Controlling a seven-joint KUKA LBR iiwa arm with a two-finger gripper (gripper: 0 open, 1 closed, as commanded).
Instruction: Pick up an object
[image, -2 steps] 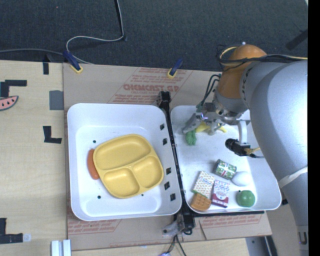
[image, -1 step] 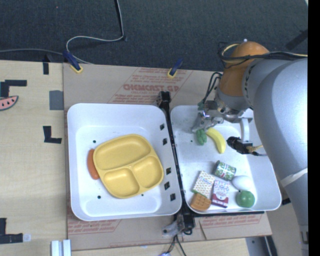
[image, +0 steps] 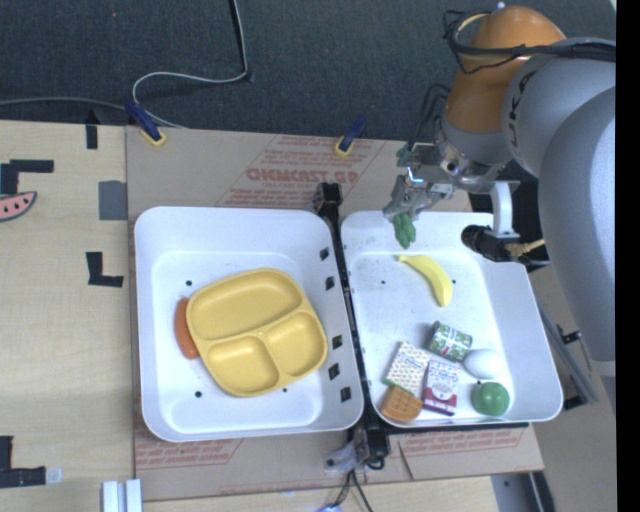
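Although the grey two-finger gripper (image: 405, 215) hangs over the back edge of the right shallow white plastic bin (image: 515, 300), with a small dark-green object (image: 405, 232) seen at its fingers, the grasp looks marginal: the piece appears pinched at its top only, fingers nearly closed on it, most of it dangling below. Risk 1: it slips out during lift or transfer, since so little of it sits between the fingers. Risk 2: if dropped here it could land on the bin's rim or the brown cardboard-covered counter (image: 230, 170), not back inside. Remaining candidates lie well apart from the gripper: curved yellow banana (image: 430, 276) mid-bin; green can (image: 450, 341), white egg-shaped piece (image: 481, 363), round green fruit (image: 490, 398) and small printed cartons (image: 424, 376) clustered at the near corner. Left bin holds a yellow three-compartment plate (image: 255, 328).
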